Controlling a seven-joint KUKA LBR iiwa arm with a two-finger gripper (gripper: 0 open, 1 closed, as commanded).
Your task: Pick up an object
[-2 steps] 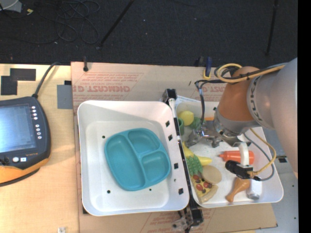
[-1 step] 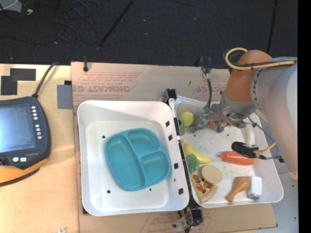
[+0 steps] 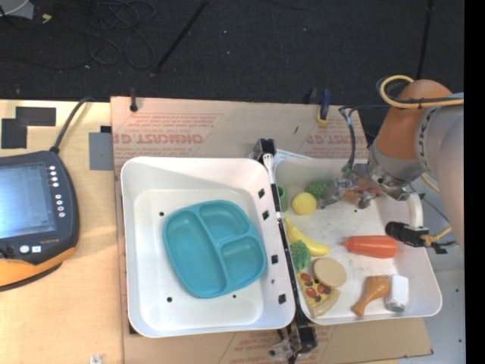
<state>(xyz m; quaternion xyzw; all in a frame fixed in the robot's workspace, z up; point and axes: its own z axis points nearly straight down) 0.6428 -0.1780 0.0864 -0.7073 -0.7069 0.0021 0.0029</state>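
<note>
I'm in from the right, orange band above the wrist, and my gripper (image 3: pixel 355 194) hangs over the far right corner of the right bin (image 3: pixel 426 300). Whether my grip is wide or narrow, I cannot tell from up here; the metal at the tip is a blur. Nothing shows held in it.

The things to pick from all lie in this right bin. Just beside my tip, toward the left, sits a green toy (image 3: pixel 321 190), and next to that a yellow ball (image 3: pixel 304 203). Nearer the front, a banana (image 3: pixel 308 241) lies along the left wall, with a red carrot-shaped piece (image 3: pixel 370 246) well apart from it on the right. Then a round tan biscuit (image 3: pixel 330 272), a pizza slice (image 3: pixel 319 295) touching it in front, a drumstick (image 3: pixel 369 293), and a small white block (image 3: pixel 398 292) right at the drumstick's end.

Over in the left bin (image 3: pixel 144 279), 1 teal plate (image 3: pixel 214 247) with 3 compartments lies flat. Both bins rest on cardboard (image 3: pixel 189 131), and a screen unit (image 3: pixel 30 211) sits off to the far left.
</note>
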